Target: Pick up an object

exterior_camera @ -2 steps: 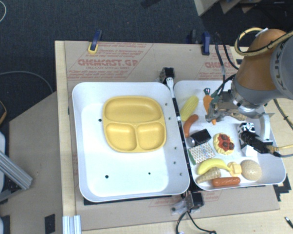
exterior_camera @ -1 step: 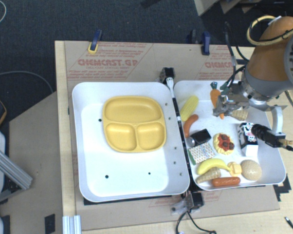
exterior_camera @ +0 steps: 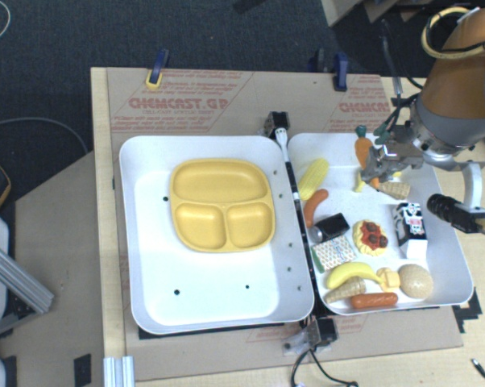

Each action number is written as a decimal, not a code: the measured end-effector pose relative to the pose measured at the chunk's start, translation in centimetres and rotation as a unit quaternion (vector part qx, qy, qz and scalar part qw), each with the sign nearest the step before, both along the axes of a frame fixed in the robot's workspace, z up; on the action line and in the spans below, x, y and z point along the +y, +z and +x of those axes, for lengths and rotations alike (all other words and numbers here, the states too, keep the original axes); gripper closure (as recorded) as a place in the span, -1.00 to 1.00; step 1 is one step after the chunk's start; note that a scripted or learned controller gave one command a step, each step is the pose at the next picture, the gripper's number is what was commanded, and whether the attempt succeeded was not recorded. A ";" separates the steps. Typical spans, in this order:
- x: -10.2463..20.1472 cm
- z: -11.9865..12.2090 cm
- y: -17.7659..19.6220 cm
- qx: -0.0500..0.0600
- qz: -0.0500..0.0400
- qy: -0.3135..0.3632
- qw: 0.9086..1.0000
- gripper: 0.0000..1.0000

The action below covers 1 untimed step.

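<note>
Arm over the right bin (exterior_camera: 462, 285), gripper (exterior_camera: 381, 166) down at its far end among the toy food.

Gripper sits just beside the carrot (exterior_camera: 362, 150), which lies near the bin's far wall; can't tell if it's gripping anything or how it's set, too small & cluttered there. Rel. to the carrot: corn cob (exterior_camera: 313, 176) toward the bins' shared divider, red sausage (exterior_camera: 314, 206) just nearer than the corn, black block (exterior_camera: 333, 226) & pizza slice (exterior_camera: 371, 237) nearer the cam, milk carton (exterior_camera: 410, 226) off to the arm side, banana (exterior_camera: 351, 276) & 2nd sausage (exterior_camera: 373, 301) at the near wall, well apart. Left bin (exterior_camera: 138, 240) holds a yellow divided tray (exterior_camera: 222, 204), well apart from the carrot.
</note>
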State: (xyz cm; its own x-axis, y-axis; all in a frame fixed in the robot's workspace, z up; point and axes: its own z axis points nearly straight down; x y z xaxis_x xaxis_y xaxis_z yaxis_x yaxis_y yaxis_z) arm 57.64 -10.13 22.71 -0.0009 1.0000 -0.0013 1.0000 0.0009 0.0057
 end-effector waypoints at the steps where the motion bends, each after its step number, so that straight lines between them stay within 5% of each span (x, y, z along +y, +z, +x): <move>1: 3.9 -2.7 -1.1 0.005 0.002 0.001 1.000 1.00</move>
